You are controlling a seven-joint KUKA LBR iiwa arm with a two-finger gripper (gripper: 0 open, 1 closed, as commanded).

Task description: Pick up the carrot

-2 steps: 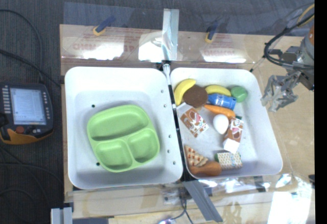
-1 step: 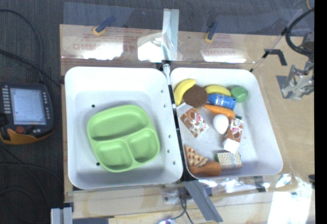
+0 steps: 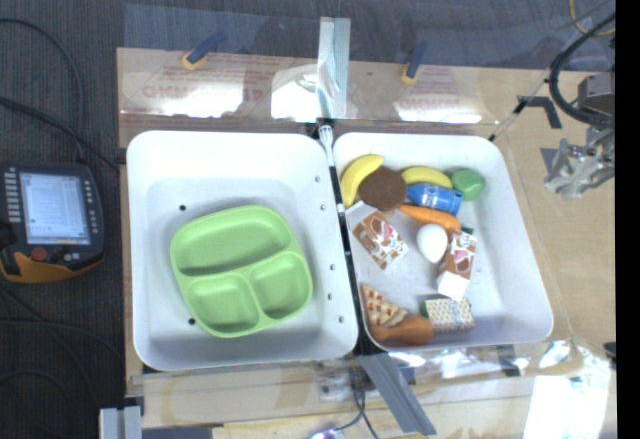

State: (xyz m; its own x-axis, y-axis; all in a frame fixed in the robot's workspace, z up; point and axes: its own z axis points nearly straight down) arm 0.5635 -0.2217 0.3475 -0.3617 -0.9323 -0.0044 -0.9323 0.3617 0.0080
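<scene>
My right bin (image 3: pixel 520 257) holds the carrot (image 3: pixel 431 216) near its middle, between the blue bottle (image 3: pixel 436 197) and the white egg (image 3: pixel 432 243), well left of my gripper (image 3: pixel 578 167), whose grip I cannot tell, outside the bin.

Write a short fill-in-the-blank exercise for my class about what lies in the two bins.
1. The green divided plate lies in the ____ bin.
2. The carrot lies just above the white ____.
3. The blue bottle lies between the brown cookie and the ____ ball.

Missing words: left; egg; green
</scene>
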